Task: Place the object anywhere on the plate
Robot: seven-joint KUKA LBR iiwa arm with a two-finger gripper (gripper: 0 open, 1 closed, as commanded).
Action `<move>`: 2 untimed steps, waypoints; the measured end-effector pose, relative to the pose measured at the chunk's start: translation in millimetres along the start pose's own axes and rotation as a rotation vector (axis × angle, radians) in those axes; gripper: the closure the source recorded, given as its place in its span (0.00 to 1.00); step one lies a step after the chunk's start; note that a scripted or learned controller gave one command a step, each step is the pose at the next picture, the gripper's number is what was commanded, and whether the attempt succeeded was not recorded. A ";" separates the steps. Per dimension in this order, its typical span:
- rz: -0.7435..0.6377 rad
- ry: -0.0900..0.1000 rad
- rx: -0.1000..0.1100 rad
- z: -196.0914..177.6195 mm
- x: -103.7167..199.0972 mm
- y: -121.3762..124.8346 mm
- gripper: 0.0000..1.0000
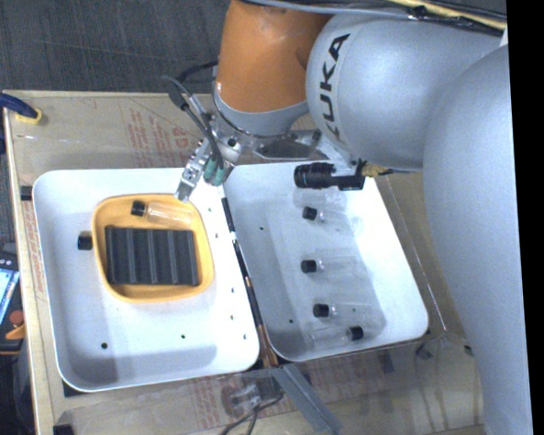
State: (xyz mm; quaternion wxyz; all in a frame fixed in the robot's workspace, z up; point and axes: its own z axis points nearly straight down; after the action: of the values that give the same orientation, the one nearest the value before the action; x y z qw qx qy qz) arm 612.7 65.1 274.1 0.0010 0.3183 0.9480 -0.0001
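A yellow plate (116, 217) with a dark ribbed centre lies in the left white bin (78, 353). A clear vial with a black cap (139, 208) lies on the plate's upper rim, its body pointing right. My gripper (189, 180) hangs over the plate's upper right corner, its tip just right of the vial's clear end. Whether it touches the vial is unclear.
The right bin (405, 296) holds several more clear vials with black caps (307, 266), spread down its middle. A small black piece (84, 240) sits in the left bin, left of the plate. The arm's large body covers the upper right of the view.
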 end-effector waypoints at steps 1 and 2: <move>0.000 0.000 0.000 0.0 -0.3 -0.3 0.00; -0.003 -0.002 0.000 -10.4 -0.6 0.4 1.00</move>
State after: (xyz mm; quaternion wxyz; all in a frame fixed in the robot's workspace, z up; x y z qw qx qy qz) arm 613.4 65.1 284.5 0.0017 0.3167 0.9485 -0.0006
